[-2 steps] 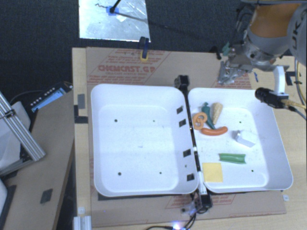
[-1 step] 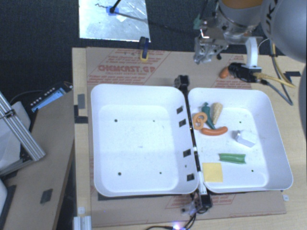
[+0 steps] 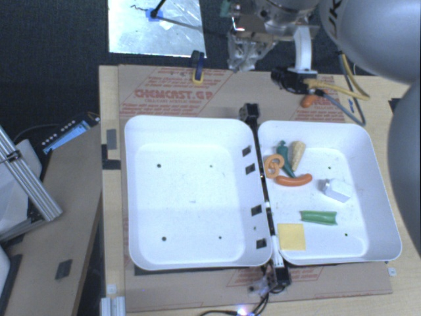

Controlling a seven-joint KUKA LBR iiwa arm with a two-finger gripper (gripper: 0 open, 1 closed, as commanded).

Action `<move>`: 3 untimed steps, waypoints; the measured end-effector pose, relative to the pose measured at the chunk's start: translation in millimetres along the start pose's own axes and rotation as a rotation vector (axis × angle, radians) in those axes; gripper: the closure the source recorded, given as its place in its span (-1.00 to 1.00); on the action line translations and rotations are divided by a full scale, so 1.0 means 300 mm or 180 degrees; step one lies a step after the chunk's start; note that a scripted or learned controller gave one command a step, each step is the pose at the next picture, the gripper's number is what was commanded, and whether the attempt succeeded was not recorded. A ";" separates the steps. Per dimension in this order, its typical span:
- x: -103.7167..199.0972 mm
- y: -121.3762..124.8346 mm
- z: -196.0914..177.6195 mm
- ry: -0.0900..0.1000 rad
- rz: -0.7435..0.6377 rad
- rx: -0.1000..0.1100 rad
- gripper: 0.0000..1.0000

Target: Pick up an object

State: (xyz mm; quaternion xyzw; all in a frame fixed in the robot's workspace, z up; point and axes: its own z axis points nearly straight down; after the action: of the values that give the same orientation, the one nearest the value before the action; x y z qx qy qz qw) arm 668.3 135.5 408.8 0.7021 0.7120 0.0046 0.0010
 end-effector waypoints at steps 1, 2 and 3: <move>0.320 0.002 -0.172 0.0003 0.0000 0.0000 1.00; 0.335 -0.211 0.122 -0.0021 0.0023 0.0057 1.00; 0.319 -0.003 0.600 -0.0032 0.0049 0.0060 1.00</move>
State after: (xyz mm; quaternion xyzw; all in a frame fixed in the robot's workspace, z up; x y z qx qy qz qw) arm 667.5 232.1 229.2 0.7076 0.7066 -0.0057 -0.0021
